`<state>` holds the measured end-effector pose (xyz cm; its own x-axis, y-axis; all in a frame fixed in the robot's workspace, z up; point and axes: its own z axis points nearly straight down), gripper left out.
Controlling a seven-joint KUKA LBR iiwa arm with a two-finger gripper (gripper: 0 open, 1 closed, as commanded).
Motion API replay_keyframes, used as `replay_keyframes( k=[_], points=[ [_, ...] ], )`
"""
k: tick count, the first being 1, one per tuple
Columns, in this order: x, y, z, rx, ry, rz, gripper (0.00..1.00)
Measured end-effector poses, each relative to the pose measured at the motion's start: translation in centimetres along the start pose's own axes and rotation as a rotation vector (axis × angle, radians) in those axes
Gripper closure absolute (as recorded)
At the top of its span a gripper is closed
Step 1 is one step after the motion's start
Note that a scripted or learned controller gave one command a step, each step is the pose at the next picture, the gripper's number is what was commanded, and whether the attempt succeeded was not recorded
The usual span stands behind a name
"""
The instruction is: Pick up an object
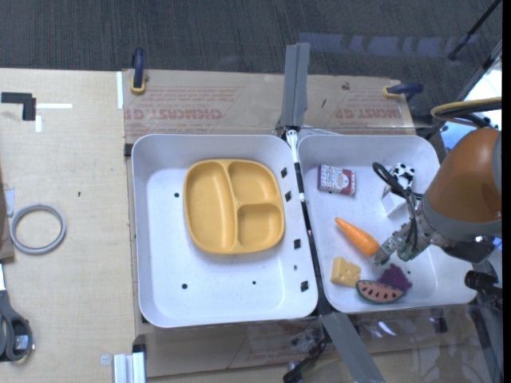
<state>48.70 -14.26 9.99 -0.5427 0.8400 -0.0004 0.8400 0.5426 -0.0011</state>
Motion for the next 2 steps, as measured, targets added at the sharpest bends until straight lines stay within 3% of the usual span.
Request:
replay_keyframes(
  k=[1,2],
  points=[
    [-6.3,2.7,0.8,0.000,0.000,-0.036,1.00],
    [-2.7,5.9,-12.2,-0.001,-0.001,0.064,1.00]
  ],
)
